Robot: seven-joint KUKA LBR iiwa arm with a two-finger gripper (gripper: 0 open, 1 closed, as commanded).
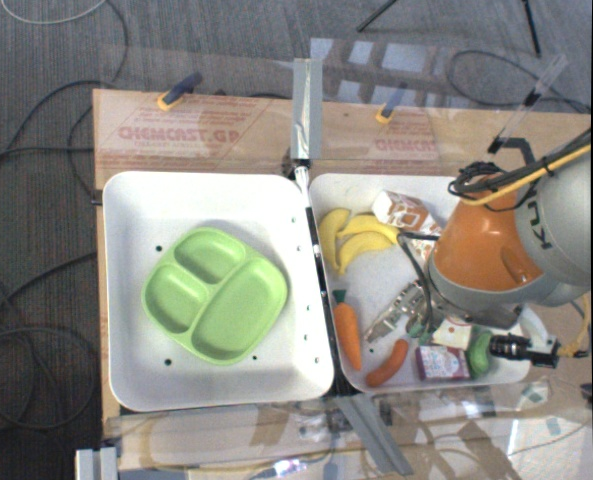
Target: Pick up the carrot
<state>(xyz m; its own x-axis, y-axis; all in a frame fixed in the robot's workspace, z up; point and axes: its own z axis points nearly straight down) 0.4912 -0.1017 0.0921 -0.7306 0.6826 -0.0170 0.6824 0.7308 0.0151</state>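
Note:
The carrot [348,335] is orange with a small green top. It lies lengthwise along the left wall of the right bin [376,278], near its front corner. My gripper [388,319] hangs low over the middle of that bin, just to the right of the carrot and apart from it. Nothing shows in the gripper. The arm's orange band [481,246] sits above it and hides part of the bin's right side.
Yellow bananas [351,236] lie behind the carrot. A reddish sausage [387,364] lies in front of the gripper, with a purple-red packet [440,362] and a green item [479,353] beside it. A brown-and-white wrapper [406,212] sits at the back. The left bin [126,368] holds a green divided plate [216,293].

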